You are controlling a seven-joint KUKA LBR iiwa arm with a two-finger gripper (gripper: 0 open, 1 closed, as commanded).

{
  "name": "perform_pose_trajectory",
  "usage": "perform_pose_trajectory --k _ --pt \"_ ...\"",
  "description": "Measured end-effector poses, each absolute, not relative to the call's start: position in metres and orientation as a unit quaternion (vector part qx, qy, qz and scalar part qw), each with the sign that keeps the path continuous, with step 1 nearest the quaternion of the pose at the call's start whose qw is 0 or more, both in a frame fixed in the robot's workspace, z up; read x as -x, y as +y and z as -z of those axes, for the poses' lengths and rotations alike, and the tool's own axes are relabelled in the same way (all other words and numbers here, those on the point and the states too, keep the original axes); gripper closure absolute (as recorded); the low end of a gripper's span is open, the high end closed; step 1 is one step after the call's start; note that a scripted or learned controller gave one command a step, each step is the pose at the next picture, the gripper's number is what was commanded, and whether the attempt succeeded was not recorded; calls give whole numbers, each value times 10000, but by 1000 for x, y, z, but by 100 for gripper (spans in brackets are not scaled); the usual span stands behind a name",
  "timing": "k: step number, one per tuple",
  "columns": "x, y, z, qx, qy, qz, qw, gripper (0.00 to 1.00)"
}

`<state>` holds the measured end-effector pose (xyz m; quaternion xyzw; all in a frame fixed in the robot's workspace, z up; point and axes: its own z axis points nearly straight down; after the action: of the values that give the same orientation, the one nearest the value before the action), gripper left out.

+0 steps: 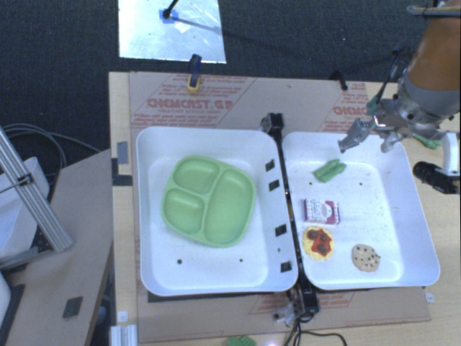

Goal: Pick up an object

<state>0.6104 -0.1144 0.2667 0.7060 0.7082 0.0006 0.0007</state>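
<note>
While fingers (371, 137) hover apart, green piece (329, 170) lies flat — perhaps beans.

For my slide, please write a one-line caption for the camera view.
Gripper open above right bin with green piece, carton, pizza, cookie.

Even, bright overhead light washes both white bins (216, 276) nearly featureless, with glare on the shiny sheet (171, 20) at the top, only faint soft shadows under the green plate (209, 200), and mild blur and graininess throughout.
</note>
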Motion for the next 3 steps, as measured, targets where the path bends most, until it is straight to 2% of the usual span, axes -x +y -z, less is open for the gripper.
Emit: perform_pose_trajectory --k 1,2,3 --pt "-517 -114 -224 -7077 7065 19 -35 0" --pt "-510 -102 -79 -7074 7068 -13 5 0" --pt "-488 -24 -190 -7028 7114 -49 22 0"
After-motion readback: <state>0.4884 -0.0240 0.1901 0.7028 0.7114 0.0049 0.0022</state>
